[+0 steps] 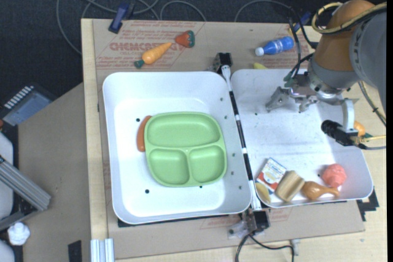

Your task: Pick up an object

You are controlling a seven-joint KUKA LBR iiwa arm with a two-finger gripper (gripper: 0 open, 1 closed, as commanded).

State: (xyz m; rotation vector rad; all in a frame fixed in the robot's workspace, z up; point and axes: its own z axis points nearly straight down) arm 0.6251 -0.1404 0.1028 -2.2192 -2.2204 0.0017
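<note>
Overhead, my gripper [293, 97] hung above the right bin [288, 132], jaws spread and gripping nothing; the pink ball [334, 174] lay well below them, unreached.

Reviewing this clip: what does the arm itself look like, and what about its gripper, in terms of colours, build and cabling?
The arm is rounded and grey, with an orange band above the wrist. Yellow and black cables loop over the band and trail beside the wrist. The gripper is a small bare-metal, silver-grey assembly with thin angular parts under a round grey wrist. No markings can be made out.
</note>
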